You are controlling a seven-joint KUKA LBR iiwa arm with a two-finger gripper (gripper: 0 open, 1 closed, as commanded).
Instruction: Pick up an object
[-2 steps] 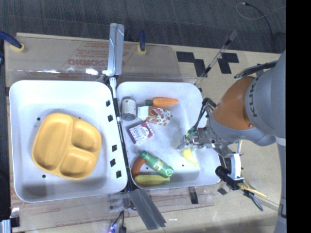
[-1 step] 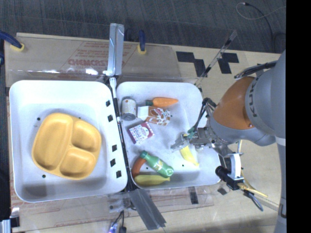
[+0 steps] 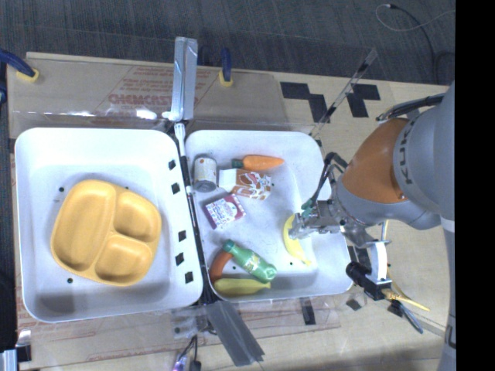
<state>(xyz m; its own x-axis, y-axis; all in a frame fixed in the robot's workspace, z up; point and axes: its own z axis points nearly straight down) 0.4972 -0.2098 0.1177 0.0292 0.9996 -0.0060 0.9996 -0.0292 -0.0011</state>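
Right bin (image 3: pixel 329 280) — can (image 3: pixel 204 171), carrot (image 3: pixel 262 161), two cartons (image 3: pixel 240 195), green bottle (image 3: pixel 251 260) across a hotdog (image 3: pixel 240 286). Banana (image 3: pixel 294 240) — near the right wall, directly under the gripper (image 3: pixel 309 221). Grip state: cannot tell. Left bin (image 3: pixel 31 176) — yellow tray (image 3: pixel 106 230). Advice: the banana looks the likely pick; straddle its middle across the curve, clear of the wall, and close before lifting.

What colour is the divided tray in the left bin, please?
Yellow; the divided tray shows best in the camera view.
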